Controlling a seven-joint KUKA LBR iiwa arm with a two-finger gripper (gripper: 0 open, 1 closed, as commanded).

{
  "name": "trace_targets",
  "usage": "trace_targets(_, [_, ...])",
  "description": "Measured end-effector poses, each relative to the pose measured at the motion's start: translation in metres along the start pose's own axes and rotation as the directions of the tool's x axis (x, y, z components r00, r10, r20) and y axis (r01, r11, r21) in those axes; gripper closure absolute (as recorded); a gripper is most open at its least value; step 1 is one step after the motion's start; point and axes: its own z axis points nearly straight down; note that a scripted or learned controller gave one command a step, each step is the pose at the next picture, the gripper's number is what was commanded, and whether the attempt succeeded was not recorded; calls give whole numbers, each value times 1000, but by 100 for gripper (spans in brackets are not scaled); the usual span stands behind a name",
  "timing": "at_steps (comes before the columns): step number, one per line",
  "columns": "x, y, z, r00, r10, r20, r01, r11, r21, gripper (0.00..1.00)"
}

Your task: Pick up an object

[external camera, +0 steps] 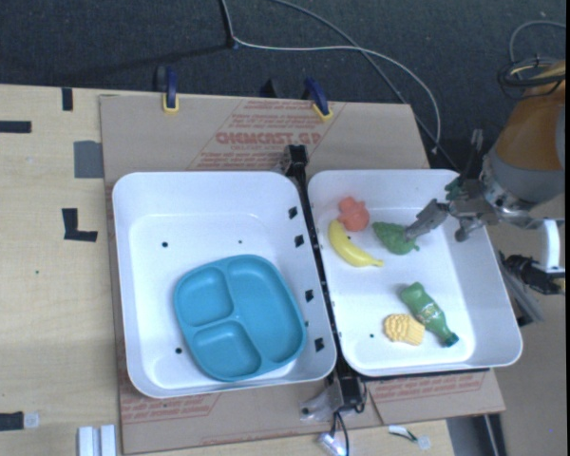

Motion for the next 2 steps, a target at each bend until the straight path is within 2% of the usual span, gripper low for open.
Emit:
trace_targets(1, [16,60,107,1000,-2,-1,2,1000,6,0])
trace_targets(2, [14,62,91,1000,-1,2,1,1000,-3,100])
